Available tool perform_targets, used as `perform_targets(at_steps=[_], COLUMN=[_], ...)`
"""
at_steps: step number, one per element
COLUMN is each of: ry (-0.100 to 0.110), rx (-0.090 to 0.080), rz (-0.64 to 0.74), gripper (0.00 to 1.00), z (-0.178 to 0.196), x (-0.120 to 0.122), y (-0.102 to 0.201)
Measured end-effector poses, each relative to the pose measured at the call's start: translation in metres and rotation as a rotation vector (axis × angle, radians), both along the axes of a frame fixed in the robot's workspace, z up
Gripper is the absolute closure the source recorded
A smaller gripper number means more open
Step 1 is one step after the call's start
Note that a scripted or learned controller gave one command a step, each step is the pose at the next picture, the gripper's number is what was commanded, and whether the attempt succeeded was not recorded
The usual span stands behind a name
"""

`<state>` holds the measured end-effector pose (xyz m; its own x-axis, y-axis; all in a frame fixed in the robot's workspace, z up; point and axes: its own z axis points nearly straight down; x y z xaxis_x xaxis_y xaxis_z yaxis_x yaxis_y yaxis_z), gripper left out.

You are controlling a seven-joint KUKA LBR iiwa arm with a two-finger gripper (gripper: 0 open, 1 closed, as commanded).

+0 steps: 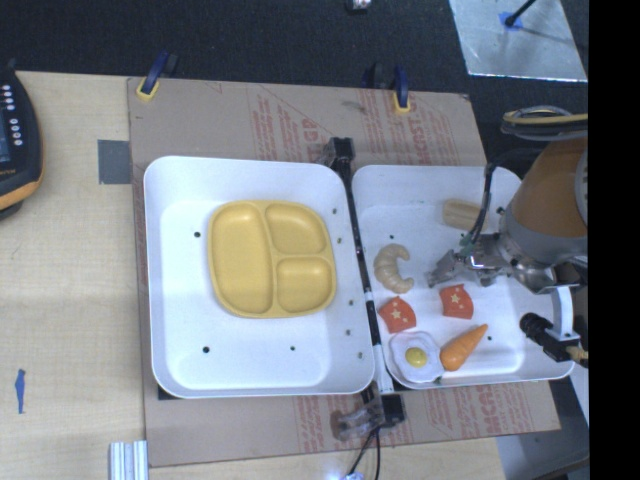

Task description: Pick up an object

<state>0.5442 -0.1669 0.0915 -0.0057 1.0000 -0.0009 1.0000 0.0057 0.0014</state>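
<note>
My gripper hangs over the middle of the right bin, below the arm's orange band. Its fingers stand open with nothing between them. A red strawberry slice lies just in front of the gripper, apart from it. A tan croissant lies to the gripper's left. A second red slice sits near the bin's left wall. In the front of the bin are a fried egg and an orange carrot. A beige block lies behind the gripper, partly hidden by the arm.
The left bin holds a yellow divided plate. A black divider clip sits between the bins at the back. A handheld pendant lies at the far left of the bench.
</note>
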Motion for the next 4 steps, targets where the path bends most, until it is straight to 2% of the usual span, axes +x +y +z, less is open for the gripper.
perform_targets(at_steps=[1,2,3,4], ry=[0.009,-0.002,0.010,0.000], rx=[0.003,0.001,0.003,0.001], rz=[-0.008,0.006,-0.004,0.001], gripper=[0.00,0.00,0.00,0.00], z=[0.000,0.006,-0.001,0.001], x=[-0.065,0.011,-0.046,0.000], y=[-0.047,-0.003,-0.018,-0.006])
